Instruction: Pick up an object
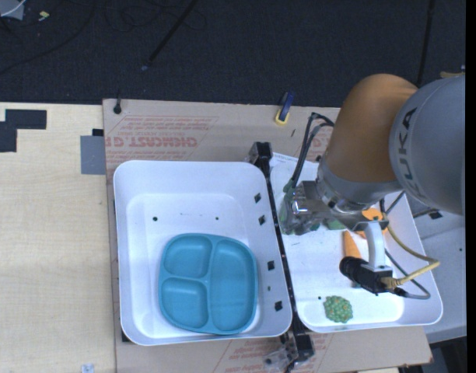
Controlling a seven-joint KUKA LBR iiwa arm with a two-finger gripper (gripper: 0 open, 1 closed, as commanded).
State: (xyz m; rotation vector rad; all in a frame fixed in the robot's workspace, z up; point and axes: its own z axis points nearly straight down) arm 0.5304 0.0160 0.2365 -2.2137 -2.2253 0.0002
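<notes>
My gripper point(302, 214) is low over the upper left part of the right bin point(425, 305), close to the divider between the bins. The grey arm with its orange band point(374, 130) covers much of that bin. A green bumpy object point(338, 309) lies near the bin's front edge, well apart from the gripper. An orange object point(351, 244) lies in the middle of the bin, partly under the arm, with a white and orange piece point(376, 245) just to its right. What lies under the gripper is hidden.
A blue divided plate point(208, 283) lies in the left bin point(137, 200). A black connector with cables point(362, 274) hangs from the arm over the right bin. A blue and yellow clip point(284, 108) sits at the board's far edge.
</notes>
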